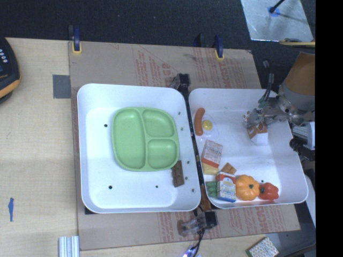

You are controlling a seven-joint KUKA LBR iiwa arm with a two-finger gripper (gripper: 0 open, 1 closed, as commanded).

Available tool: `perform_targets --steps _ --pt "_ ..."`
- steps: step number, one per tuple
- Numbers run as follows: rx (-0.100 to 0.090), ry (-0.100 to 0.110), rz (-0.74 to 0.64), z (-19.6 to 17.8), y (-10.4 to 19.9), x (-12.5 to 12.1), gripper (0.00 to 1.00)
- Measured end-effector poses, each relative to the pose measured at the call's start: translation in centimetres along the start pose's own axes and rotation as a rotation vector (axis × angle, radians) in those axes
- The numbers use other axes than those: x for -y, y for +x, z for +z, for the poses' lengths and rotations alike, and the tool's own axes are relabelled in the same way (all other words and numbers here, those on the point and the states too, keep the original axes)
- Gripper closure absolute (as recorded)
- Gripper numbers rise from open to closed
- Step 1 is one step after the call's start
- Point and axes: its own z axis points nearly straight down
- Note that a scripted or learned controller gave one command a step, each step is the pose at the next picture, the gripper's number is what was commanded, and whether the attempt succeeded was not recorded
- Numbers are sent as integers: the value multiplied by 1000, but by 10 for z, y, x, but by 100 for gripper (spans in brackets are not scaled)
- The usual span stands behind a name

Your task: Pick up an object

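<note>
The bench is carrying two white bins side by side. The left bin is holding a green divided plate and a small brown block. The right bin is holding a sausage, a card packet, an orange pumpkin and a red pepper. The gripper is sitting low over a small white-and-red carton in the right bin's upper part; whether it is gripping the carton cannot be told.
</note>
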Motion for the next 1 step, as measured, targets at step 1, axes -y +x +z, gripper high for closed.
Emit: perform_targets --steps 1 --pt "-3 -6 -6 -43 70 -28 100"
